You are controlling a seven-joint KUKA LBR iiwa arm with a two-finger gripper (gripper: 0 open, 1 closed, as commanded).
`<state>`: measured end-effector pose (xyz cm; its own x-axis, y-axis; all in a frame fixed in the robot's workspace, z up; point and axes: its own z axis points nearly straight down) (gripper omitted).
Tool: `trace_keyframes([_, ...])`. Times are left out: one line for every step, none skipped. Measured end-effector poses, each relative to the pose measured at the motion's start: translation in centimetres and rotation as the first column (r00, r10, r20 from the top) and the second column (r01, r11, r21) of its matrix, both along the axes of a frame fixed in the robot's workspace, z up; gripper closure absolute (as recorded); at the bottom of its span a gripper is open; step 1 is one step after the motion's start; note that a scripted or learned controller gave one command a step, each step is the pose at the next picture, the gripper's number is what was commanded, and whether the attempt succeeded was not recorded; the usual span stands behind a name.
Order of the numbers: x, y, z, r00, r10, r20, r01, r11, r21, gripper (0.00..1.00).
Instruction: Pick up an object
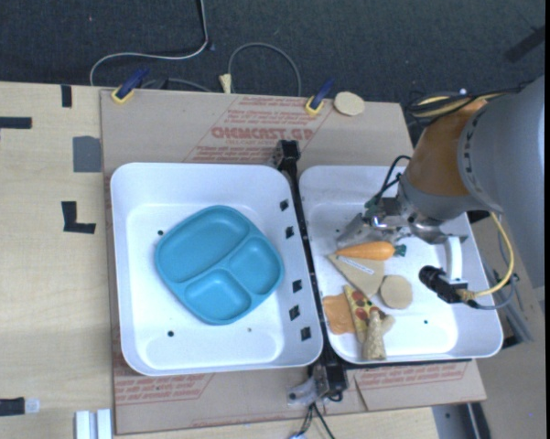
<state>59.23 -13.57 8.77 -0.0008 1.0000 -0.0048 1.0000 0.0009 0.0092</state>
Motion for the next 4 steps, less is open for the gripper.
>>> trace_keyframes([-1.5,-0.3,0.0,1.000,0.001,0.002,-0.001,1.000,0.001,0.00])
trace_keyframes([-1.1,-6.4,11.3,1.000,-0.003,0.000,0.003,1.000,-0.001,0.00])
trace_keyframes([-0.8,-1.1,-0.7,1.000,0.003,-0.006,-0.003,1.000,0.001,0.00])
trace_keyframes([0.3,-4.4,8.1,1.000,-0.001,-0.004,0.001,1.000,0.002,0.00])
